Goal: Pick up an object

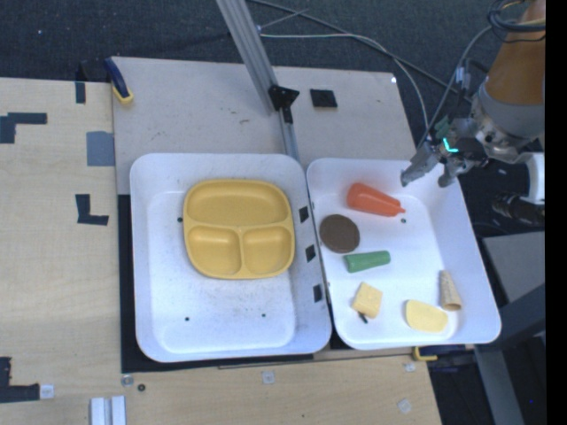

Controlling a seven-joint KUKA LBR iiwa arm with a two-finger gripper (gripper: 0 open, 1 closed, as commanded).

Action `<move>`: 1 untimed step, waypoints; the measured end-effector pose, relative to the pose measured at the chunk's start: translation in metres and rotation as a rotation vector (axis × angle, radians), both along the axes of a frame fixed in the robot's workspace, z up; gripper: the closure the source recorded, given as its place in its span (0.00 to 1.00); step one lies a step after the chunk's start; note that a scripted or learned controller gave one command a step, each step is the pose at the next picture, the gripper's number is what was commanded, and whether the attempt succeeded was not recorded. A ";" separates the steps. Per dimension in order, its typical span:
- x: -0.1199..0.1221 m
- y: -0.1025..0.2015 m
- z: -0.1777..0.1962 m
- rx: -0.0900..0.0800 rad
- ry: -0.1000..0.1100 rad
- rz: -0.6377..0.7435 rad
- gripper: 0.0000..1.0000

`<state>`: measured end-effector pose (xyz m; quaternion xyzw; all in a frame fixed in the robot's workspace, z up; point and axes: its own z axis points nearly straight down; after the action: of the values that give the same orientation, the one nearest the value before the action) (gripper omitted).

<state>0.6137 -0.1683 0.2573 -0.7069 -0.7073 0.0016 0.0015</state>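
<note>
**Hand high at the bin's corner, nothing grasped**

The hand (430, 168) hovers over the right bin's (469, 228) top-right corner, fingers apart, with nothing between them. The nearest pick is the carrot (374, 200), just left of it; the cookie (339, 233), green piece (367, 260), cheese (367, 299), chip (426, 316) and cone (450, 290) lie further down. The left bin (151, 264) holds a yellow tray (239, 228).

Risks, as I judge them: the tapered carrot could roll or squirt out of a closing grip, and a descent this near the wall might strike the rim.
</note>
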 end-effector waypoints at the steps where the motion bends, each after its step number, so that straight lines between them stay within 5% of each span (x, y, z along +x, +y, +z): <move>1: 0.001 0.000 0.002 -0.001 -0.003 0.001 0.00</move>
<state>0.6145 -0.1683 0.2590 -0.7067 -0.7075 0.0006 0.0001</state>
